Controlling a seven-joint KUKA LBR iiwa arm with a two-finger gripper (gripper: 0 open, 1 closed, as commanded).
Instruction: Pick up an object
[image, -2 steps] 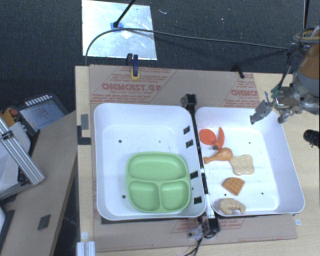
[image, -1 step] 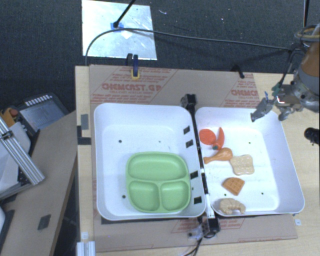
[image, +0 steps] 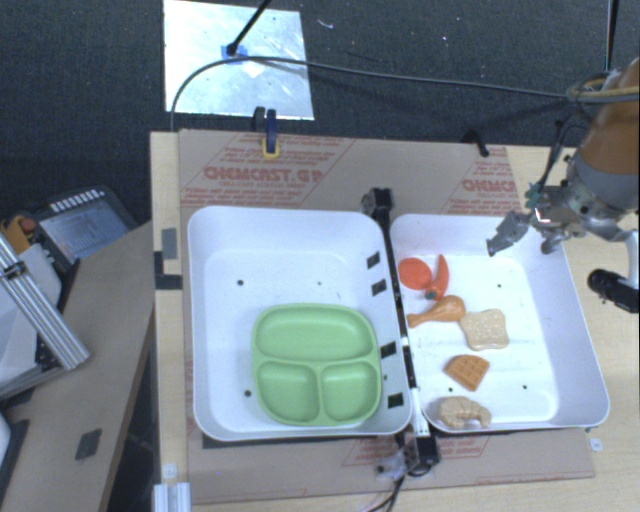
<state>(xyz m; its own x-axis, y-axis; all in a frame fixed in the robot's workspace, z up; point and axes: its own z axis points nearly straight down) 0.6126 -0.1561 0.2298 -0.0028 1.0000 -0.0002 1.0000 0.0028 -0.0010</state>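
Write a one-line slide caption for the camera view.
Gripper above right bin holding toy foods; green divided plate in left bin.

Two white bins side by side on the bench. Left bin (image: 215, 250) holds a green divided plate (image: 316, 362). Right bin (image: 560, 340) holds an orange-red piece (image: 422, 271), a tan drumstick shape (image: 438, 312), a pale toast slice (image: 484, 329), an orange cracker (image: 467, 371) and a beige lump (image: 458, 411) at the near edge. Gripper (image: 525, 232) hovers over the right bin's far corner, fingers spread, nothing between them.
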